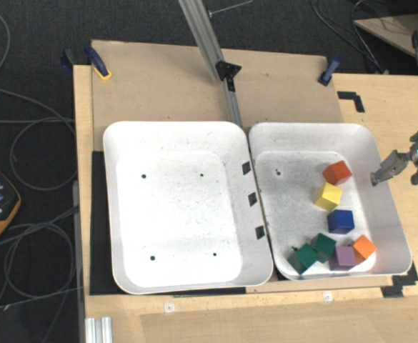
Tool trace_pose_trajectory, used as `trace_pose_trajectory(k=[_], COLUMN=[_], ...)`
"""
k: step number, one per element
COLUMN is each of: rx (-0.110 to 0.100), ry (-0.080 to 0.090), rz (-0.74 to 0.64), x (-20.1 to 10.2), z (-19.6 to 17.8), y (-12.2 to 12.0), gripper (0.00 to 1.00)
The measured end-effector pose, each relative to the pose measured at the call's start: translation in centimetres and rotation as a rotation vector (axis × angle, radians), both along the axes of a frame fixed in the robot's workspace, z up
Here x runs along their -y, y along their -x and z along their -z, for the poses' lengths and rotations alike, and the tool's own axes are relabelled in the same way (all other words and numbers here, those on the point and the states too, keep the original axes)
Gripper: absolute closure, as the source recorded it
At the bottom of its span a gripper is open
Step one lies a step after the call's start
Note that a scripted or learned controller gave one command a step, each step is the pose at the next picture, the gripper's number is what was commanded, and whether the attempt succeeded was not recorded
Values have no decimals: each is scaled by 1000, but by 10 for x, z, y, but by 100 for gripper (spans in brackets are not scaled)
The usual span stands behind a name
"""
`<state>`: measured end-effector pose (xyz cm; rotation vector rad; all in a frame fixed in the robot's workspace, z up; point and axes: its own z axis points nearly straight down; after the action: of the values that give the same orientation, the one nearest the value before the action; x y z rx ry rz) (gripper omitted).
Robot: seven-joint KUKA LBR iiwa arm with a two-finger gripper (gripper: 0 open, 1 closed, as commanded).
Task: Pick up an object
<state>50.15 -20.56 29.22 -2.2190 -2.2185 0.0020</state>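
Camera view had the pincer [396, 167] at the right bin's [287, 138] outer rim, fingers spread apart, nothing between them. Just to its left sat the red cube [336, 172], then the yellow cube [328, 196] and blue cube [341, 221]; further off, toward the near wall, two green blocks [313, 251], a purple cube [345, 256] and an orange cube [364, 246] were packed touching. Small, matte, hard-edged blocks on smooth speckled white plastic. Judged the red cube best: isolated, so straddle flat faces squarely

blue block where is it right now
In the camera view the blue block lies in the right bin, just below the yellow block and above the purple block.
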Motion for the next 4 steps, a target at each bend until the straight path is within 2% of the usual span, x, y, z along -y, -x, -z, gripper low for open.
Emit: trace_pose_trajectory(k=[1, 2, 4], rx=[4, -1, -4], ry=[1, 0, -2], rz=[-1, 0, 0], x=[0, 0, -8], z=[-2, 46, 165], y=[-1, -10, 6], gripper=[0, 0, 0])
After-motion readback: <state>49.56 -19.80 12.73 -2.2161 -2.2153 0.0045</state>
